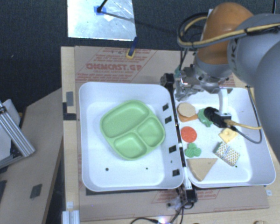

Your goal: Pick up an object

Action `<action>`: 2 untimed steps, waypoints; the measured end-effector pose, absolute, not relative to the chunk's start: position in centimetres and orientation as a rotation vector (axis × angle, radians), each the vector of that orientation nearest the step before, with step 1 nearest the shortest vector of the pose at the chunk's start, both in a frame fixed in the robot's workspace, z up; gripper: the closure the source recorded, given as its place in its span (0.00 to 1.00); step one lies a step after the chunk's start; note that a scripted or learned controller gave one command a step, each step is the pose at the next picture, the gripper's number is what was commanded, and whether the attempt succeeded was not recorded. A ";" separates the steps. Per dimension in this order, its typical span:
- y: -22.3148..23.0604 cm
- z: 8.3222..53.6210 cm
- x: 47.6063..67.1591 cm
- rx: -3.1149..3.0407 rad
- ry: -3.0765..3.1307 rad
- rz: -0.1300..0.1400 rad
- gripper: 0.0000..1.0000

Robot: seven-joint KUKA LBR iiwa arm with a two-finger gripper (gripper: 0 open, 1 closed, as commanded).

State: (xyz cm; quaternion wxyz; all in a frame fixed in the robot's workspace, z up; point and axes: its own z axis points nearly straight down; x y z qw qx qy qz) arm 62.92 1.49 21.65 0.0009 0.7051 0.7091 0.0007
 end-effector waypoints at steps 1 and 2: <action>2.8 21.9 62.6 2.214 2.228 0.002 1.00; 2.9 22.6 62.4 2.214 2.227 0.003 1.00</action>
